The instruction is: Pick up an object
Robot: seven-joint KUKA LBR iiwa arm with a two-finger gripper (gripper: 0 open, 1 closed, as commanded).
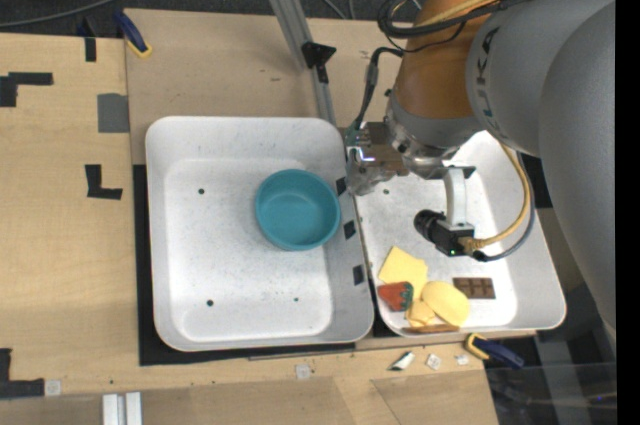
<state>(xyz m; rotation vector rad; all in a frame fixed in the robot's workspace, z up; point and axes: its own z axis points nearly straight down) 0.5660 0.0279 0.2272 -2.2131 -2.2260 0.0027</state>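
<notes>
You can see the gripper (362, 163) up by the far left corner of the right bin (530, 298), but you cannot tell if its jaws are apart or together. The yellow blocks (425, 288), red piece (396, 294) and brown chocolate bar (474, 288) sit crowded at the near edge. Your grab could slip or push them against the wall.

Even, moderately bright overhead light. Left white bin (180, 213) reads clean with mild glare on its rim; right of it, the arm (560, 103) casts soft shadow. Focus acceptable around the bin, slightly soft and grainy overall, floor above it dark.
</notes>
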